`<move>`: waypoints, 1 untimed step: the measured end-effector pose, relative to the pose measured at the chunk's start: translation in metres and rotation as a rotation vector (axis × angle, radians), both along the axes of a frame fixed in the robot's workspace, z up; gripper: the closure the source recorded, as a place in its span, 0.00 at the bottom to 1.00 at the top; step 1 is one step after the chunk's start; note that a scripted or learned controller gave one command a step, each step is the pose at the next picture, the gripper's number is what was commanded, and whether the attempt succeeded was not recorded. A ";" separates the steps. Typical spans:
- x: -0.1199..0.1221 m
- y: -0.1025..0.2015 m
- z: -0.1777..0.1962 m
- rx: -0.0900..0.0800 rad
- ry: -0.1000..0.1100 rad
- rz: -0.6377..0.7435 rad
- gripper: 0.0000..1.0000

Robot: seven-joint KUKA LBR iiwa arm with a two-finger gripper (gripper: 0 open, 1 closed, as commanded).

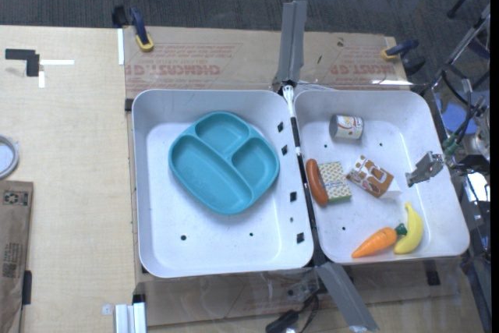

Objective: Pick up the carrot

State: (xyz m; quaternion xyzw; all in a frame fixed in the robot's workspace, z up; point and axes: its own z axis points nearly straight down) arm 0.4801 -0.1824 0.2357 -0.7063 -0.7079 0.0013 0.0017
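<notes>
My claw (425, 168) hangs at the 3 o'clock edge of the right-hand shallow white plastic bin (437, 129), a small grey metal shape just inside the rim; whether it is open or closed I cannot tell at this size, and nothing shows gripped in it. The orange toy carrot with a green stub (376, 241) lies at about 5 o'clock in that bin, slanted, its green end touching the yellow toy banana (411, 230) just beside it toward 3 o'clock. The carrot sits well apart from my claw, down toward 7 o'clock from it. Near the bin's middle lie a brown-and-white wrapped snack packet (369, 176), a small green-and-tan box (334, 182) and a red toy sausage (316, 181), the box touching the sausage. A small tin can on its side (347, 126) rests toward 12 o'clock. In the left white bin (152, 207) a turquoise divided plastic plate (224, 161) lies flat.
</notes>
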 end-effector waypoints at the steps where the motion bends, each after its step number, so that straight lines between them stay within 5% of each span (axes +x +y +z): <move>1: -0.003 -0.012 -0.145 0.001 -0.003 0.187 0.00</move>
